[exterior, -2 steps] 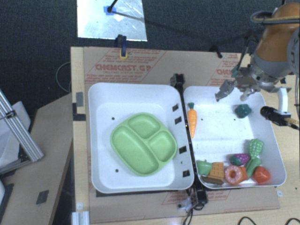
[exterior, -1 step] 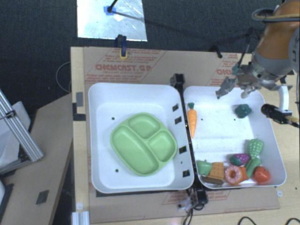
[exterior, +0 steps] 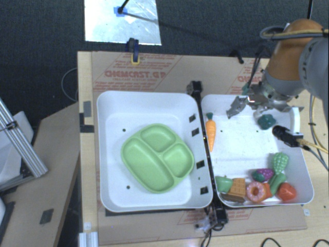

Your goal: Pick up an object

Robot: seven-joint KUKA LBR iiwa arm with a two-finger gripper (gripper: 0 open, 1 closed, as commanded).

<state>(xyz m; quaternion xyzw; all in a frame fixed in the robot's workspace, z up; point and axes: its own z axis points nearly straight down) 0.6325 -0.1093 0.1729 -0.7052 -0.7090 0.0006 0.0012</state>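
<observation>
Glossy green plastic plate, smooth white bins, matt cardboard

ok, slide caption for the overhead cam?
KUKA arm's claw over right bin near carrot; green divided plate in left bin.

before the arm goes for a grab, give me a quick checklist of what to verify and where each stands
1. End effector is over the right bin, near its far edge: ok.
2. An object lies within easy reach: ok, the dark teal object sits just beside the end effector.
3. End effector is free of any object: cannot tell.
4. Carrot is easy to grasp: not ok, it lies against the divider between the bins.
5. Toy food pile in the near corner is separable: not ok, the pieces are crowded together.
</observation>
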